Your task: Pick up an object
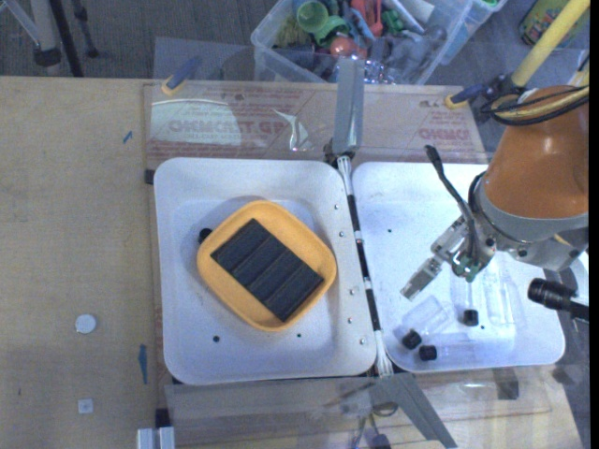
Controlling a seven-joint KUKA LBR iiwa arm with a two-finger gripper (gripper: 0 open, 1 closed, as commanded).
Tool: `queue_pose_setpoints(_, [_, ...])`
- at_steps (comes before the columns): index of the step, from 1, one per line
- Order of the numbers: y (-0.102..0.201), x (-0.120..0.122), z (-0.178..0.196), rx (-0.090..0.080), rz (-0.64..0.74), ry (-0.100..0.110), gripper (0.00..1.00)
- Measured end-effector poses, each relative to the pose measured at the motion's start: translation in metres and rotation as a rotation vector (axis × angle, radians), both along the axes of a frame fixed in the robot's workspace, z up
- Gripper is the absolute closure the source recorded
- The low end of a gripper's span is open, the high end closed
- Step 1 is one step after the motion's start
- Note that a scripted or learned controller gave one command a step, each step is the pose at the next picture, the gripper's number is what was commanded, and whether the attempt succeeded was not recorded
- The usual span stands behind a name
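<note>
A yellow rounded-square object (267,265) with a black ribbed top lies tilted in the left bin (178,344). In the right bin (393,195) lie clear plastic pieces (491,297) with small black parts (470,316) near the front. My gripper (438,279) hangs over the middle of the right bin, just up and left of the clear pieces. Its fingers stand apart with nothing between them; one grey finger (418,280) slants down to the left.
A small black thing (204,235) peeks out behind the yellow object. Two more black bits (410,340) sit at the right bin's front left. A clear tub of colourful toys (374,17) stands beyond the bench. A grey divider bar (348,110) rises between the bins at the back.
</note>
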State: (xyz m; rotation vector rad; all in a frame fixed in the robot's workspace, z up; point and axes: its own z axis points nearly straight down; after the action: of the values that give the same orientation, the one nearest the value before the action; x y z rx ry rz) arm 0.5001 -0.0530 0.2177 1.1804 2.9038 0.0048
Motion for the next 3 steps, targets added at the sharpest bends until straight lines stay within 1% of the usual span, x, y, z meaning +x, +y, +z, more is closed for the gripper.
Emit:
queue_pose_setpoints(1, [0.0, 0.0, 0.0, 0.0, 0.0, 0.0, 0.0])
queue_pose_setpoints(2, [0.0, 0.002, 0.01, 0.0, -0.002, -0.006, 1.0])
queue_pose_setpoints(3, [0.0, 0.002, 0.01, 0.0, -0.002, -0.006, 0.0])
